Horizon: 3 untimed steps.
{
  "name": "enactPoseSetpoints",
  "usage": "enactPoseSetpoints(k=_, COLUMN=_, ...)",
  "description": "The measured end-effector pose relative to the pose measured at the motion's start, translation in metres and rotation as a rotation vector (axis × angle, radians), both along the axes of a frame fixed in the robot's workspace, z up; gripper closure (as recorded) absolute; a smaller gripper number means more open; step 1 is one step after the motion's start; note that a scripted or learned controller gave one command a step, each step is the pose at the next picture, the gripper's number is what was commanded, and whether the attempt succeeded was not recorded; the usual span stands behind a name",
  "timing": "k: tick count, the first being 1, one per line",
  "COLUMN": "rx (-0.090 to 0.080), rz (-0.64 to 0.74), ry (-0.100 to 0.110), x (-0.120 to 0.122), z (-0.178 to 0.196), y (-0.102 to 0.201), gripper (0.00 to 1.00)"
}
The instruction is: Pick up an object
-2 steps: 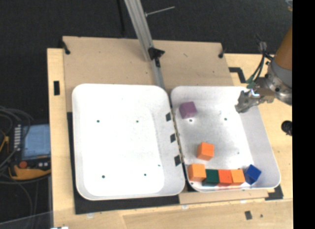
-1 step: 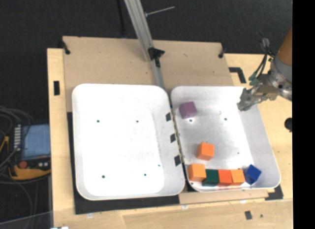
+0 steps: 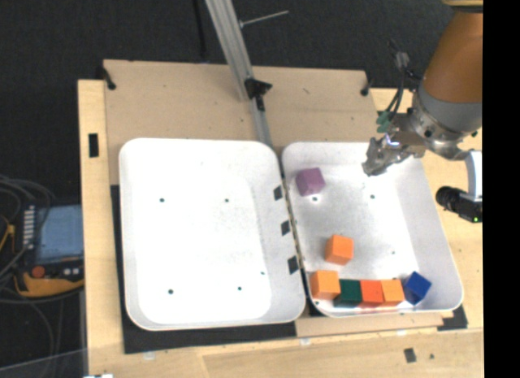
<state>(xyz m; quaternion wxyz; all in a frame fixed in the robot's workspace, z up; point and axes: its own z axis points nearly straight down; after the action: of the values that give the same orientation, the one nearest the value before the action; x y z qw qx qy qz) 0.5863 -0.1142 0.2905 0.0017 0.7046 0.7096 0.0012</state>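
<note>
Fingers (image 3: 375, 162) of the gripper (image 3: 380, 157) pointed down over the far right part of the right bin (image 3: 431, 206), but whether they were parted or pressed together could not be told from this view; nothing could be seen between them. Behind the gripper, the arm (image 3: 455, 67) came in from the right, its orange band broad above the grey wrist.

Seven blocks lay in the right bin. A purple block (image 3: 309, 180) sat near the bin's far left corner, left of the gripper and apart from it. An orange block (image 3: 340, 248) lay alone nearer the middle (slightly toward the near side). Along the near wall ran a row: another orange block (image 3: 326, 284), a green block (image 3: 349, 292), a reddish-orange block (image 3: 371, 292), a lighter orange block (image 3: 392, 290), and a blue block (image 3: 417, 286) at the right end, turned at an angle. Those in the row sat touching or just beside one another.

Beside it, the left bin (image 3: 203, 230) showed a few dark dots on its floor. Both bins rested on the wooden bench (image 3: 236, 100).
</note>
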Motion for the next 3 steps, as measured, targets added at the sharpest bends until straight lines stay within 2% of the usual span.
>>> enactPoseSetpoints(k=1, rx=0.0, rz=-0.001, ry=0.0, x=0.01, z=0.002, y=0.048, gripper=1.0)
enactPoseSetpoints(k=3, rx=0.001, rz=-0.001, ry=0.007, x=0.035, z=-0.035, y=0.156, gripper=1.0)
